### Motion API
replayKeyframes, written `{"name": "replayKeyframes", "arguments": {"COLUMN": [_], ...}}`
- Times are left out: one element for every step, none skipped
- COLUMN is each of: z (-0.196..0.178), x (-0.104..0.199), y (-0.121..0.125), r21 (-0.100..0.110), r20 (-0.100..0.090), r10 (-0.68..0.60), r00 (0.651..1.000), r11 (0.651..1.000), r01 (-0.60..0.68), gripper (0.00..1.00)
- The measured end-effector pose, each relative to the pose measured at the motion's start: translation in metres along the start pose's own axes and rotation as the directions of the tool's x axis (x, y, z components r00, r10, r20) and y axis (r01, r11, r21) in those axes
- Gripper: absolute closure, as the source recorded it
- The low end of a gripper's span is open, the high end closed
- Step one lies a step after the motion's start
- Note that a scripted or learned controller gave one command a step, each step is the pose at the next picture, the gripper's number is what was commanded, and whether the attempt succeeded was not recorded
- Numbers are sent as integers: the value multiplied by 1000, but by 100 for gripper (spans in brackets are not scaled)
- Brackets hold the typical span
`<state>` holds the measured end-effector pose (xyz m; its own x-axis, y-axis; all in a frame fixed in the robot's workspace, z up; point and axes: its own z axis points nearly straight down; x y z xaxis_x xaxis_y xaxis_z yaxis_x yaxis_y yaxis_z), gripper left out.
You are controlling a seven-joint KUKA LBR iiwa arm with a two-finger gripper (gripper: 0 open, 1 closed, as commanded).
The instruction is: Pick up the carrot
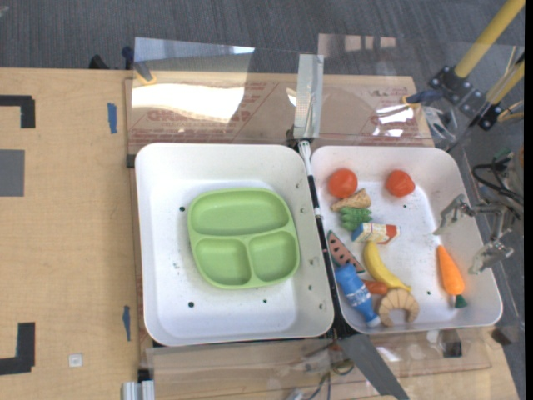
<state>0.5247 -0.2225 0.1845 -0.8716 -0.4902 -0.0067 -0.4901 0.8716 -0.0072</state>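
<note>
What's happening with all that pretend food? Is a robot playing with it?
A robot is supposed to pick up the carrot, but nothing is holding it yet. The carrot lies near the right side of the right bin, along with toy tomatoes, a banana, a croissant and a blue bottle. The left bin holds a green divided plate.

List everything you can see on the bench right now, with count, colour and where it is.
White bins: 2, white, side by side; left bin, right bin.
Divided plate: 1, light green, middle of left bin.
Tomatoes: 2, red, top of right bin.
Carrot: 1, orange, right side of right bin.
Banana: 1, yellow, centre of right bin.
Croissant: 1, tan, bottom of right bin.
Bottle: 1, blue, bottom left of right bin.
Watermelon slice: 1, red, left edge of right bin.
</note>
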Motion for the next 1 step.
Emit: {"name": "replayKeyframes", "arguments": {"z": [87], "x": [15], "y": [8], "r21": [0], "r20": [2], "r10": [-50], "r00": [999], "r11": [999], "r01": [50], "gripper": [0]}}
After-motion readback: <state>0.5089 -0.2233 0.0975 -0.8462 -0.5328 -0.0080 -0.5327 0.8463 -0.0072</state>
